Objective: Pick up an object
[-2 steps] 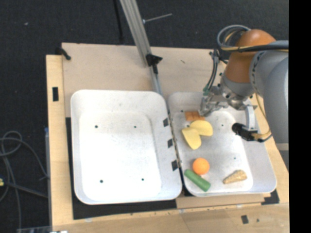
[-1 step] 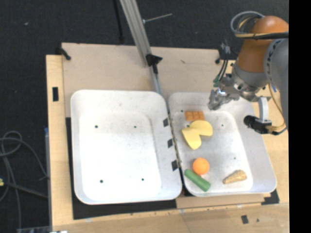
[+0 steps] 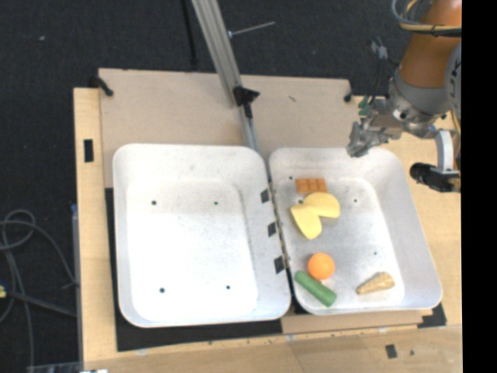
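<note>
On the bench (image 3: 178, 103), the right bin (image 3: 404, 231) holds yellow pieces (image 3: 314, 212), an orange ball (image 3: 321, 266), a green stick (image 3: 315, 288), a tan wedge (image 3: 376, 284) and a brown waffle (image 3: 311, 185). The pincer (image 3: 359, 144) hovers at its 12 o'clock rim; grip state cannot be told.

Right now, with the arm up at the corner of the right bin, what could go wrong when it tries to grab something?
The gripper hangs above the right white bin's back rim, so it might clip it descending. The two yellow pieces touch each other beside the orange waffle-like square; a grab could slip. The orange ball may roll off against the green cylinder.
</note>
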{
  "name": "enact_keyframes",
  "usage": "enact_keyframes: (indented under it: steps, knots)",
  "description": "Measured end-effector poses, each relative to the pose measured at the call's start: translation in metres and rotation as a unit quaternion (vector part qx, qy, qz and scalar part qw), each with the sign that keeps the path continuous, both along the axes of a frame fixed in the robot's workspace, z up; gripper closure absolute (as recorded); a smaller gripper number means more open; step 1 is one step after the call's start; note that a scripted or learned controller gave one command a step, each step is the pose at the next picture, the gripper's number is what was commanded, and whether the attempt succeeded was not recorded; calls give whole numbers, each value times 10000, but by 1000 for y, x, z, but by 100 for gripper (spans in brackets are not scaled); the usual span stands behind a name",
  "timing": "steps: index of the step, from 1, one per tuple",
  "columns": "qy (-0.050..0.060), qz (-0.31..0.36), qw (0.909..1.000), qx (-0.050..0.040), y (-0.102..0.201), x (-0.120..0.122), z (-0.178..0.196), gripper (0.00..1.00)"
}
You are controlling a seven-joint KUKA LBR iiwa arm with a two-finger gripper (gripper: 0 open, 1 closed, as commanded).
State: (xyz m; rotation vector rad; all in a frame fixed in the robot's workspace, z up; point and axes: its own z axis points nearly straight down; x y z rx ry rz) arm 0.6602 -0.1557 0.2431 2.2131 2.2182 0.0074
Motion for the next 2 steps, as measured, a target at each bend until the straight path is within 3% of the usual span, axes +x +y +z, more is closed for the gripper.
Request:
enact_keyframes:
  steps: [1, 2]
  knots:
    - [11, -1, 10000, 2, -2, 1, 44, 100]
    - [41, 22, 10000, 13, 52, -9, 45, 100]
